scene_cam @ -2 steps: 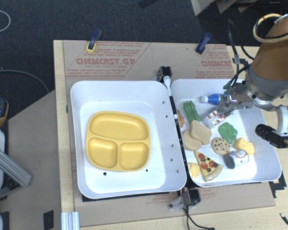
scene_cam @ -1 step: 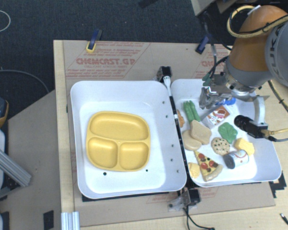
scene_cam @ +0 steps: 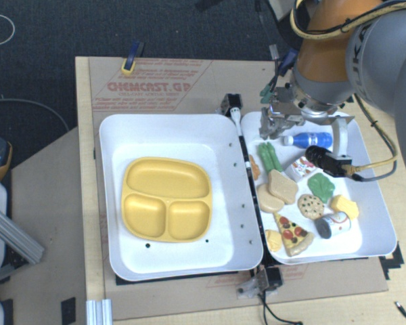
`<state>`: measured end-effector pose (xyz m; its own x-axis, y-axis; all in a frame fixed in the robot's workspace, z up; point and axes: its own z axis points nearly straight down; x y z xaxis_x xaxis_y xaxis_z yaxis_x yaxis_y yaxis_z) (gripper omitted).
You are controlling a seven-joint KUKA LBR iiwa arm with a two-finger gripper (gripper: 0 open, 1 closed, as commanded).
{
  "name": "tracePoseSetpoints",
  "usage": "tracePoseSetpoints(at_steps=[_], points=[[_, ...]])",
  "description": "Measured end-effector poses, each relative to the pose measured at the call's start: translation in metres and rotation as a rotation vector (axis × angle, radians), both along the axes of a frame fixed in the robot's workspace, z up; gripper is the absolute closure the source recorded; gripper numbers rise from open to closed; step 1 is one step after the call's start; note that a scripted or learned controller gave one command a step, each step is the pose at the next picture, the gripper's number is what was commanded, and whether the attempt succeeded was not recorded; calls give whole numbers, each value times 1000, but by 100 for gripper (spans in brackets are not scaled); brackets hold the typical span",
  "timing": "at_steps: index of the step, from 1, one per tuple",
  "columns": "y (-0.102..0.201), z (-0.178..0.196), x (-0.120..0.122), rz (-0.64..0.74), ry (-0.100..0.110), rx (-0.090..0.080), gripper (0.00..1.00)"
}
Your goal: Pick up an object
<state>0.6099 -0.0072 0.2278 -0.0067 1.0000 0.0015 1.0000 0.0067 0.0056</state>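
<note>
Brown board bench [scene_cam: 155, 80]: right white bin [scene_cam: 375, 229] crowds toy foods. Hand [scene_cam: 279, 128], grip unreadable, hangs at its 11 o'clock; green plastic pod [scene_cam: 270, 158] could slip against neighbours.

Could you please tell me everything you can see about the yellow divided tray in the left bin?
The yellow tray looks like smooth moulded plastic, a rounded rectangle with three compartments: one long section across its far side and two smaller ones along the near side, split by raised ridges. It lies flat and upright on the floor of the left white bin, roughly central and turned slightly askew to the bin's walls. Its compartments hold nothing, nothing rests against it, and it stands apart from the bin's walls.
</note>
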Motion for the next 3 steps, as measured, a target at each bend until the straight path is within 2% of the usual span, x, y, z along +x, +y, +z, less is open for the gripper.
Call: tracePoseSetpoints(at_steps=[1, 2, 3], points=[[52, 5, 30, 0, 1, 1, 100], [67, 2, 22, -4, 8, -1, 100], [54, 5, 31, -8, 2, -3, 100]])
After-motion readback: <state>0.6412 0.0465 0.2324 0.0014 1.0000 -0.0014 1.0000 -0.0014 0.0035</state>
